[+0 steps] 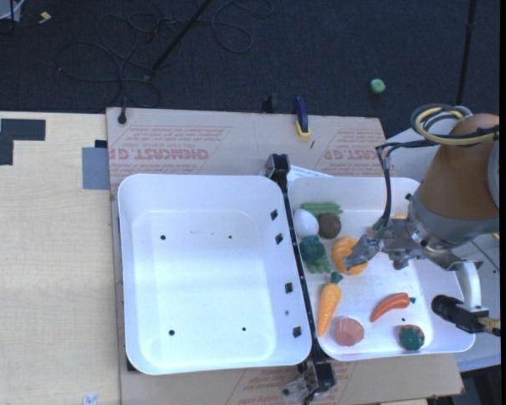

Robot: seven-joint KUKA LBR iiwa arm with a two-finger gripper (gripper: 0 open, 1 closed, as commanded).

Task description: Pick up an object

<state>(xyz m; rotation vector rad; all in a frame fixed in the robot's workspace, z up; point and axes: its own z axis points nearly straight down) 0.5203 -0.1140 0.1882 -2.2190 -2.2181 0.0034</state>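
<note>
The right bin point(438, 344) holds several toy foods. An orange piece point(344, 254) lies near its middle, and my gripper point(362, 252) is low in the bin against that piece's right side. To the piece's left is a dark green broccoli point(312, 251). A white egg point(305, 222), a brown ball point(329, 224) and a green pod point(321, 208) lie towards the bin's back left. Nearer the front are a carrot point(327, 307), a pink piece point(348, 331), a red chili point(391, 305) and a round green piece point(411, 337).
The left bin point(202, 272) adjoins the right one along a black divider with clips point(291, 260). Both stand on a cardboard sheet point(194, 146). The arm's orange band point(460, 175) and cables rise over the right bin's right side.
</note>
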